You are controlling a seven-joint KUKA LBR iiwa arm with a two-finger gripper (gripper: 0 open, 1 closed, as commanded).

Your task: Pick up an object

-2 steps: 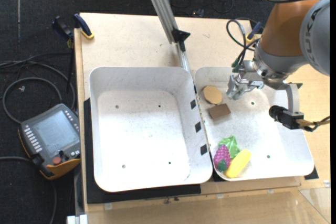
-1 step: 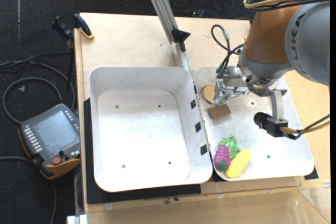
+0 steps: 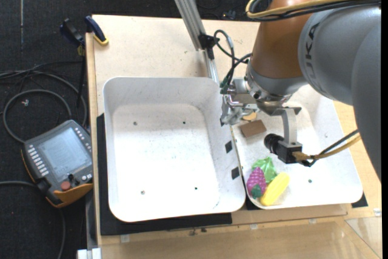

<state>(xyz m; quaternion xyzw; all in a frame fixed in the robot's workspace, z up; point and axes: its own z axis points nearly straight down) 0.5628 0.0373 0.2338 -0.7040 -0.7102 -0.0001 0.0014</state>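
Note:
My gripper (image 3: pixel 233 111) hangs low over the left end of the right bin (image 3: pixel 336 182), close to the wall between the two bins. A small brown block (image 3: pixel 253 128) lies just below and to the right of it, touching or nearly touching the gripper; I cannot tell which. At the front of the same bin lie a purple bunch of grapes (image 3: pixel 256 179), a green leafy piece (image 3: pixel 265 165) and a yellow toy (image 3: pixel 275 189), bunched together. The orange wrist band (image 3: pixel 282 39) and grey arm cover the back of the right bin.
The left bin (image 3: pixel 159 148) is beside the gripper, its raised rim right next to it. A slanted metal rail (image 3: pixel 185 0) runs from the top down to the bins' shared back corner. A teach pendant (image 3: pixel 59 161) lies on the floor at left.

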